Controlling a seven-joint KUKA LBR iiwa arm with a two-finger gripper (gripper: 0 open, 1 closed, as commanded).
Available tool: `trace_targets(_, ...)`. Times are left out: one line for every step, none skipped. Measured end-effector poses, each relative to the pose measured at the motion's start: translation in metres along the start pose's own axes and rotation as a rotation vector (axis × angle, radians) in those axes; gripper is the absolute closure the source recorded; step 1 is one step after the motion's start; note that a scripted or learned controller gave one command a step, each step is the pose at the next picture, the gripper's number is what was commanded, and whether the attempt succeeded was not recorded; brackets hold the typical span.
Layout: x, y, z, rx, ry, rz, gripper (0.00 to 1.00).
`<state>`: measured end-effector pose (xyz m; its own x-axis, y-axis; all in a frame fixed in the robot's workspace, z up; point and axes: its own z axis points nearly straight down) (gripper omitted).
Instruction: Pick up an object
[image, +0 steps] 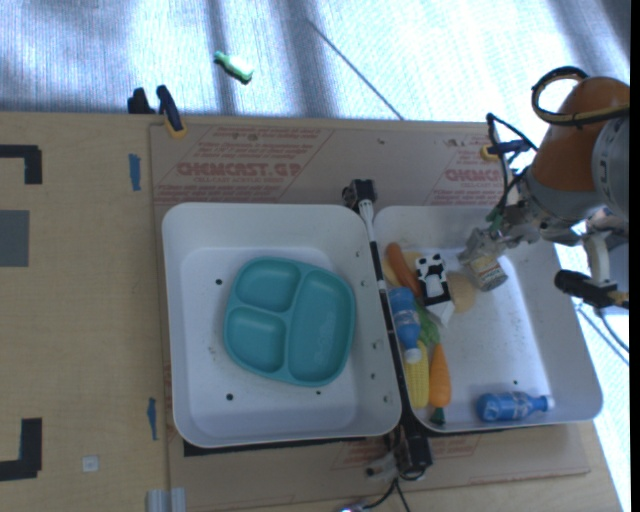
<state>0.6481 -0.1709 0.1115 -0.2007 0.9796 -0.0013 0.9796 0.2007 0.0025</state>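
Camera view has the gripper (487, 262) low in the right bin (560, 345), near its far edge beside a tan block (463, 291), and I cannot tell how the jaws stand, so nothing looks lifted yet. Toys crowd that bin's left wall; a teal tray (290, 320) fills the left bin (190, 300) on the cardboard-covered counter (80, 300).

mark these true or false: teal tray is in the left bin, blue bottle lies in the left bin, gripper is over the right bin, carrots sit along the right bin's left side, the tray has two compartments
1. The teal tray is in the left bin. True.
2. The blue bottle lies in the left bin. False: it lies in the right bin, near its front edge.
3. The gripper is over the right bin. True.
4. Carrots sit along the right bin's left side. True.
5. The tray has two compartments. False: it has three.
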Motion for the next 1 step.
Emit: trace_targets(0.0680,-0.0264,-0.1103,-0.003,0.000,0.016,1.00)
